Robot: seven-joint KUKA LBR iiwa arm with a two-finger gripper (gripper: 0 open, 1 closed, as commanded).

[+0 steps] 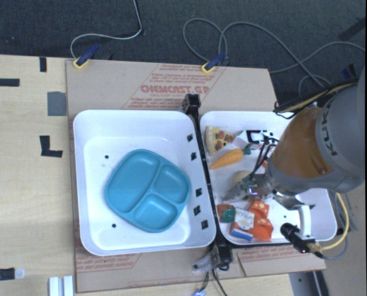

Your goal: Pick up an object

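The right bin [322, 227] holds several small items. A pizza slice toy [218, 139] lies at its far left corner, with an orange carrot [227, 159] just below it. A tan rounded piece [241, 178] sits mid-bin. Near the front lie a green and red item [225, 213], an orange packet [261, 218] and a blue and white item [240, 232]. My gripper [250, 187] reaches down from the grey arm into the middle of this bin, right beside the tan piece and above the orange packet. The wrist hides what lies under it.
The left bin [87, 134] holds a blue divided plate [147, 190]. A black divider [198, 165] runs between the two bins. Cables trail over the dark floor beyond the bench. The arm's bulk covers the right bin's right half.
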